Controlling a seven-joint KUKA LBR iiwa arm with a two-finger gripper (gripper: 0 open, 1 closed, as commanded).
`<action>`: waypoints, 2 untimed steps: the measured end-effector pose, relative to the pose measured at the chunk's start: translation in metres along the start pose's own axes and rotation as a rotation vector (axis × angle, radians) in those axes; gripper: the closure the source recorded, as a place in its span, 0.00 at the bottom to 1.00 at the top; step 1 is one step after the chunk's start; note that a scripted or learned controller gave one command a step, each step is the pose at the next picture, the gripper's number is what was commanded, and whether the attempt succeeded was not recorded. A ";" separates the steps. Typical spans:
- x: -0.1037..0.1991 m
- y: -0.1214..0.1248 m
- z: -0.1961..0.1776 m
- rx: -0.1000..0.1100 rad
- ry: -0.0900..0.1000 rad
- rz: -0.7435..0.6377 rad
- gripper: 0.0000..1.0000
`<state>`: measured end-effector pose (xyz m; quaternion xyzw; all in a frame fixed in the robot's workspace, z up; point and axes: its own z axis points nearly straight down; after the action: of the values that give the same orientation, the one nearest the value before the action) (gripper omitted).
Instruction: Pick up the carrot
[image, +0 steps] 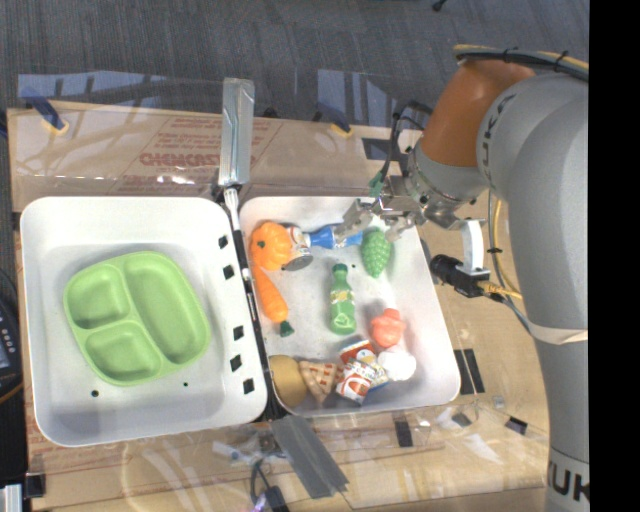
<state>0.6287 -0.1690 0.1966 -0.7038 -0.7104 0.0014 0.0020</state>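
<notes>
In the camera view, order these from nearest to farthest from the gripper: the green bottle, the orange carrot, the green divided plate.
1. Green bottle, right bin centre, below the gripper.
2. Orange carrot, by that bin's left wall.
3. Green divided plate, in the left bin.

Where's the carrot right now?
The carrot lies in the right bin, along its left wall, just below the pumpkin and left of the green bottle.

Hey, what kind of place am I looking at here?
Probably a robotics lab's grasping bench, not a kitchen: two shallow white plastic bins sit side by side, the right one heaped with toy food like a small orange plastic carrot, under a grey arm's two-finger gripper.
</notes>
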 end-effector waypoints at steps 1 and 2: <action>0.064 -0.043 0.106 0.002 0.001 0.411 0.00; 0.120 -0.039 0.005 -0.001 0.001 0.571 0.00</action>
<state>0.5890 -0.0490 0.1916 -0.8753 -0.4835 0.0011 0.0014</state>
